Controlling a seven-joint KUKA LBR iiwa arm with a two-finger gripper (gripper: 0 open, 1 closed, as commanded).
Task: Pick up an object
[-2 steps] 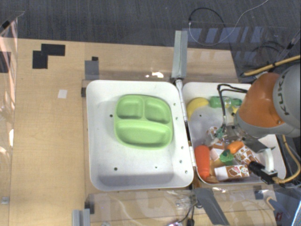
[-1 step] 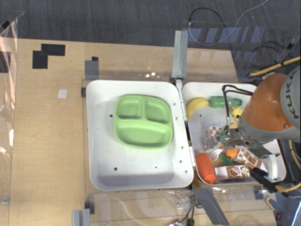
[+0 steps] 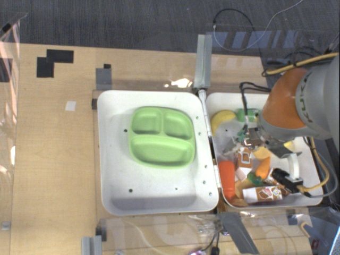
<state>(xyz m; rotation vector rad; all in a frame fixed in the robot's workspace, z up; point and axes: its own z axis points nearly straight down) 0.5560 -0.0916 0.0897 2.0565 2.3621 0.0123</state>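
Here, arm low over the cluttered right bin point(image 3: 314, 194).
Camera view: gripper point(image 3: 248, 137) sits among toys beside the yellow fruit point(image 3: 223, 119); its grasp can't be judged, so nothing counts as lifted yet. Green tray point(image 3: 161, 137) lies in the left bin point(image 3: 114, 158).

So what we've got on our bench is the arm point(image 3: 319, 97): chunky rounded grey casing with a fat orange band point(image 3: 284, 102) just above the wrist. We can make out part of some dark lettering on the grey shell next to the orange. Black cables point(image 3: 249, 86) loop around the wrist end, and the gripper point(image 3: 249, 137) below looks like dark and metallic bits.
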